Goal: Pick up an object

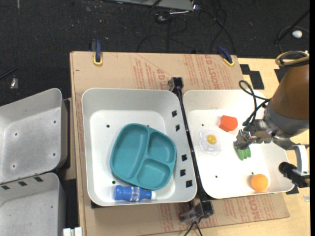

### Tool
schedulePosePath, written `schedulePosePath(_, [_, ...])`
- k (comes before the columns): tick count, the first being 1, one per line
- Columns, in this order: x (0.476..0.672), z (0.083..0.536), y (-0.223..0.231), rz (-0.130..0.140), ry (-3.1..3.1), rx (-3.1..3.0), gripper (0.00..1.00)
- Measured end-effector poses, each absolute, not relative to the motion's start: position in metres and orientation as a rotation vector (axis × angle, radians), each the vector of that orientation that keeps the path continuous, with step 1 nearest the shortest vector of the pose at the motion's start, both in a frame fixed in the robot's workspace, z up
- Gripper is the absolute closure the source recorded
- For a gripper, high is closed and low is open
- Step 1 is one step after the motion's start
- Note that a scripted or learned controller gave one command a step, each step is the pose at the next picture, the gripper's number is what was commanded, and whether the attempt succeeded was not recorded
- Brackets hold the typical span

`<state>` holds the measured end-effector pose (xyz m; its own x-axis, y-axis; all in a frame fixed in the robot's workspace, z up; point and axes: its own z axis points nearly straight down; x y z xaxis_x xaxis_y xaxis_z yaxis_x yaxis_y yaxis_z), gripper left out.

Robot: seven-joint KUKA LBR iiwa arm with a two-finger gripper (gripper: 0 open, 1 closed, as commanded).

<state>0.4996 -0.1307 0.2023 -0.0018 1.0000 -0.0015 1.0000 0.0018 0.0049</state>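
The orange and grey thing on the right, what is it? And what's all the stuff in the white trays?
That is a robot arm. Its gripper, a hand with two fingers, is down over a green toy; I can't tell if it has grabbed it. One camera looks down from above. The right bin also has an orange block, a toy fried egg and an orange ball. The left bin has a teal divided plate and a blue bottle.

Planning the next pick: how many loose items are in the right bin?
4. An orange block near the back, a fried egg toy toward the divider, a green piece under the tool, an orange ball at the front. The arm may hide more.
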Motion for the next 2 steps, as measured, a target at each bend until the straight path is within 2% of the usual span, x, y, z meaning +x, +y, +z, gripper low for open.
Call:
schedulePosePath(1, [0.510,0.259,-0.127,0.005,2.221,2.213,1.00])
schedulePosePath(2, [0.511,0.286,-0.127,0.002,2.223,2.216,1.00])
